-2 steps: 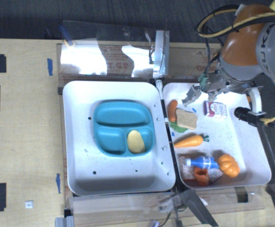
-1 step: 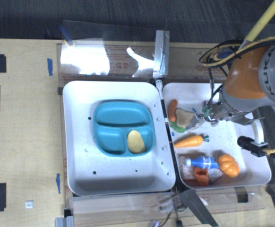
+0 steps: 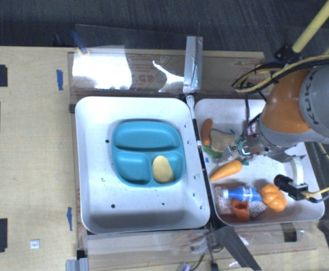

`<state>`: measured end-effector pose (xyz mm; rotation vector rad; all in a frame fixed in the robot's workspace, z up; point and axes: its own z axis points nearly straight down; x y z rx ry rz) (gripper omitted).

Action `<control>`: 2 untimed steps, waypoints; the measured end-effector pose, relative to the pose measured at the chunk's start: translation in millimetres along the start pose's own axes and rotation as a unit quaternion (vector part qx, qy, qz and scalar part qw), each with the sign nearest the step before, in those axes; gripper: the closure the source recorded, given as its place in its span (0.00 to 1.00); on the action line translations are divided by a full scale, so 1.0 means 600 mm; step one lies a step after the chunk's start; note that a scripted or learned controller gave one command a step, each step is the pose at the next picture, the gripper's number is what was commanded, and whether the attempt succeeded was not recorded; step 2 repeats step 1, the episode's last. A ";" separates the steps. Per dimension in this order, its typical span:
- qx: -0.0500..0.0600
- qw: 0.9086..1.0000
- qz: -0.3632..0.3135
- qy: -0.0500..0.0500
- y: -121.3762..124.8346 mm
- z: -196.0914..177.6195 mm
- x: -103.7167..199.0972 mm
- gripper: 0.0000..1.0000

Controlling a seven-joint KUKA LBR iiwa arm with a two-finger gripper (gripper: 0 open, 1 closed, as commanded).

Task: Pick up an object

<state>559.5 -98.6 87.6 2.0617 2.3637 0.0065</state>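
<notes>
My gripper (image 3: 242,148) is low in the right bin (image 3: 314,208), under the orange-banded wrist. It sits just above the upper right end of an orange carrot (image 3: 226,170) that lies at a slant. A brown-red sausage (image 3: 207,130) and a tan flat piece (image 3: 221,140) lie to the gripper's left, the tan piece close to it. Nearer the front of the bin are a clear bottle with a blue label (image 3: 242,195), a small red item (image 3: 239,208) and an orange rounded fruit (image 3: 273,197). I see nothing lifted off the bin floor.
The left bin (image 3: 94,151) holds a blue divided plate (image 3: 136,151) with a yellow oval fruit (image 3: 162,169) in its lower right compartment. A raised divider (image 3: 197,151) separates the two bins. Yellow cables loop above the wrist at the back right.
</notes>
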 end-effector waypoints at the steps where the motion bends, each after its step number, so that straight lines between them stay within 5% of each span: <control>1: -0.004 1.000 0.001 -0.001 0.003 -0.020 -0.002 1.00; 2: -0.004 1.000 0.001 -0.001 0.003 -0.020 -0.002 1.00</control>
